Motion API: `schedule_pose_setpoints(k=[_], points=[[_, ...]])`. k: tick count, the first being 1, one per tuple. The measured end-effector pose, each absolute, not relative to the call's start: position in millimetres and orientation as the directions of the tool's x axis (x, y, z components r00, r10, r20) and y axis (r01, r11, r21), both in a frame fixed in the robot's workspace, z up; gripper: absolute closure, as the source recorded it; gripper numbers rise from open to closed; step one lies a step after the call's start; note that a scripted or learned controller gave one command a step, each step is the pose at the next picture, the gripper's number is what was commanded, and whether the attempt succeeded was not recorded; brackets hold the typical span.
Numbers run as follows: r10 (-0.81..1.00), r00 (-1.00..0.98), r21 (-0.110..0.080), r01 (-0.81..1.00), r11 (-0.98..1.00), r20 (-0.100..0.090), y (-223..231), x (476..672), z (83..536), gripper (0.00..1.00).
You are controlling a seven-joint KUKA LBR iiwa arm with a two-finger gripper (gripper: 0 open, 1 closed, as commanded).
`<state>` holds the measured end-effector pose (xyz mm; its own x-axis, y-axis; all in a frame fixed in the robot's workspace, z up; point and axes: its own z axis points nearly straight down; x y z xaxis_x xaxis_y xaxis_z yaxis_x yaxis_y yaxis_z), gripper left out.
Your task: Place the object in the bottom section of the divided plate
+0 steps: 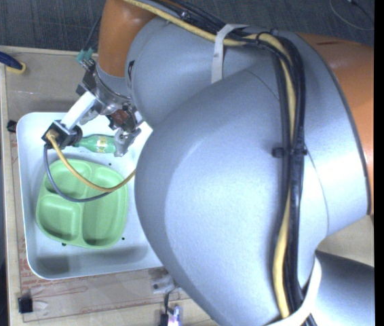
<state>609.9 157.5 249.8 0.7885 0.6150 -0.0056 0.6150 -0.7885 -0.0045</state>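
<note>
A light green divided plate (87, 212) lies in the left white bin (26, 182), with its compartments bare. Just beyond the plate's far rim is a small green bottle-like object (99, 143), lying on its side. My gripper (121, 138) hangs right at the object's right end, touching or nearly touching it. The view does not show whether the object sits in the gripper. The arm's large grey body hides the right bin and most of the bench.
A wooden bench (39, 66) surrounds the bin. Blue clamps (5, 60) sit at its far left corner. A yellow cable loops from the wrist over the plate (77, 182). Bare white bin floor (63, 257) shows near the front wall.
</note>
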Motion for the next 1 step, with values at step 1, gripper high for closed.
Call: schedule_pose_setpoints(k=[1], points=[[0.748, 0.664, -0.007, 0.748, -0.664, -0.006, 158.4, 543.4, 167.5, 0.00]])
